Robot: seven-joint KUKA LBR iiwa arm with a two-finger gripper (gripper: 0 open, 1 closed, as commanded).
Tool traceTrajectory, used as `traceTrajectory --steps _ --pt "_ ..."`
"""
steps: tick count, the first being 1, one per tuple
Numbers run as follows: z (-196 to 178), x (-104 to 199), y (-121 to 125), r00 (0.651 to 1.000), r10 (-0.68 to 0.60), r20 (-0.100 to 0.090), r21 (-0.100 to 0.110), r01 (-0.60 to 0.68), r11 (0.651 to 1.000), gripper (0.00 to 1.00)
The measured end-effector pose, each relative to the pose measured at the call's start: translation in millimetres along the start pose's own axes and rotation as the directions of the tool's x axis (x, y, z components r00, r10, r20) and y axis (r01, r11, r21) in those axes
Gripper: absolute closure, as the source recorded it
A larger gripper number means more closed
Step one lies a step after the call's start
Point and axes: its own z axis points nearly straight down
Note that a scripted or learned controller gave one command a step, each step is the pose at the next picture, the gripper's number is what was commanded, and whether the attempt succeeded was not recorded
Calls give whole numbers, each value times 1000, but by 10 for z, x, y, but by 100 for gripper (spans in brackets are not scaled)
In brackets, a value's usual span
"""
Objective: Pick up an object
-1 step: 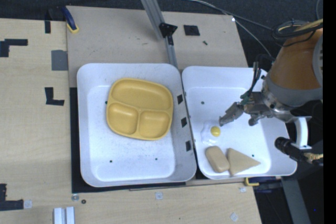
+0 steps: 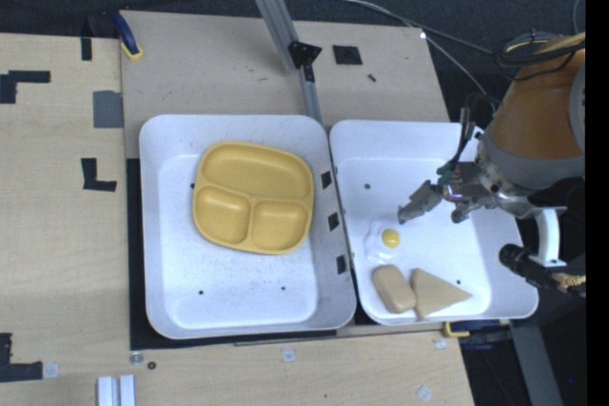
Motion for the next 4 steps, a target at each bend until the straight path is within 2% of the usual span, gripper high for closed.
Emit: traceTrajectory --steps 1,2,3,4 --pt "631 14 37 1000 1 0 3 -1 1000 0" --pt "1093 53 78 1000 0 0 5 0 1000 0" --pt "1306 49 83 1000 2 2 -2 -2 1000 0" --pt "1174 42 101 1000 1 4 -8 -1 1000 100"
